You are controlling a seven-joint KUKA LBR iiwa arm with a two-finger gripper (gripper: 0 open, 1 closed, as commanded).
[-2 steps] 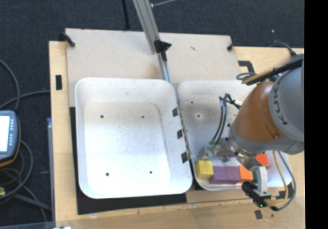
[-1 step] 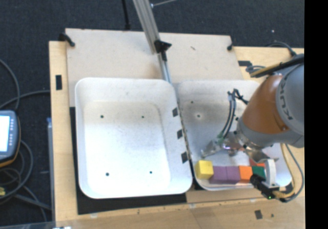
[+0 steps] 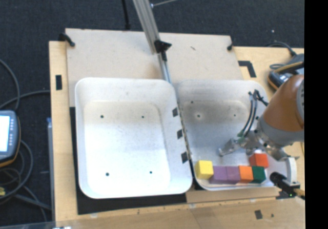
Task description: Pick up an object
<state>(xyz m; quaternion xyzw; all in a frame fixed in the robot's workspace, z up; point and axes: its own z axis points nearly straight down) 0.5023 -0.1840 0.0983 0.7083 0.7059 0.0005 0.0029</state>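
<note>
Left to right: we see the left bin [image 3: 128,136] bare white, then the right bin [image 3: 215,95], with every candidate object packed along its near edge: a yellow block [image 3: 205,168], a purple block [image 3: 226,174] touching it, an orange block [image 3: 246,172] and a green block [image 3: 259,174] next in the row, plus a red-orange block [image 3: 260,160] sitting just behind the green one. The arm [image 3: 284,112] reaches in from the right, and the gripper [image 3: 241,146] hangs low over the right bin floor, just behind the block row, near the red-orange block. We judge this as the approach step, nothing lifted yet; no block sits between its tips. Next move calls for lining up over one block, likely the red-orange or the orange one, and coming down without shoving the neighbours, since they're tightly packed. Whether the pincer is open or closed, we cannot tell: the metal parts blur together. The arm's wrist covers the bin's right wall.
</note>
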